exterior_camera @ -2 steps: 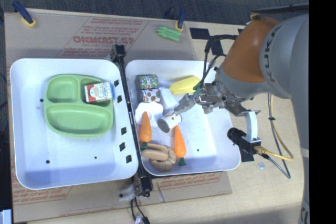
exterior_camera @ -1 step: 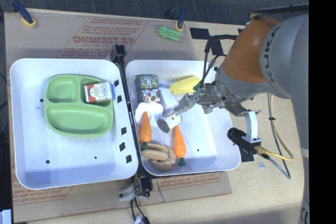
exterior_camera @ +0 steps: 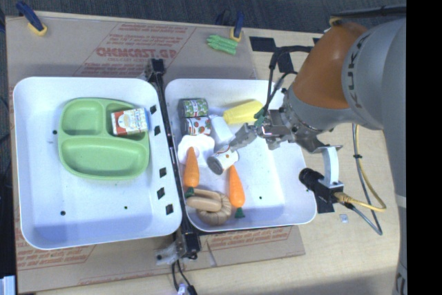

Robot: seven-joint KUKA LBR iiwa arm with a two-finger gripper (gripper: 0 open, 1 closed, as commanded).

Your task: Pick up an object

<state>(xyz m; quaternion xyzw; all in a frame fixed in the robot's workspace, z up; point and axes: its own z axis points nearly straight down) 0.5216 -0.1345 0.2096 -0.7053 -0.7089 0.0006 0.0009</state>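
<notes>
My gripper hangs low over the middle of the right bin, pointing down and to the left. Its tip is right beside a small white cup-like piece lying on the bin floor; whether they touch is unclear. A yellow block lies just behind the gripper. Two small cans stand at the bin's back left, with a white object in front of them. Two orange carrots and a tan wooden pretzel shape lie toward the front.
The left bin holds a green divided plate with a small red-and-white carton in its back right compartment. A green item lies on the cardboard behind the bins. Blue clamps grip the cardboard's back edge.
</notes>
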